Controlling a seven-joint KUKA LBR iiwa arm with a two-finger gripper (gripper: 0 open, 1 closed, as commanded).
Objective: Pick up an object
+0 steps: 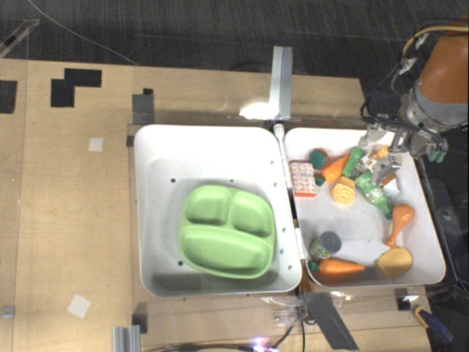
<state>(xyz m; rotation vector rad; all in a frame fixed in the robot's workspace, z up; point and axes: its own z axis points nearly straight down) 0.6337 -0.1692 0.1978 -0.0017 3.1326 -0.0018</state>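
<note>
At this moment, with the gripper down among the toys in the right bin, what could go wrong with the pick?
1. The gripper sits in a tight cluster: green bottle, corn and small carrot. It may nudge them or close on two.
2. It works close to the bin wall, so a finger could catch it.
3. The drumstick lies just below and might be knocked.

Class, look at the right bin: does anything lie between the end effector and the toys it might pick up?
Nothing visible does. The end effector hangs directly over the green plastic toy and yellow corn cob toy in the right white bin.
</note>
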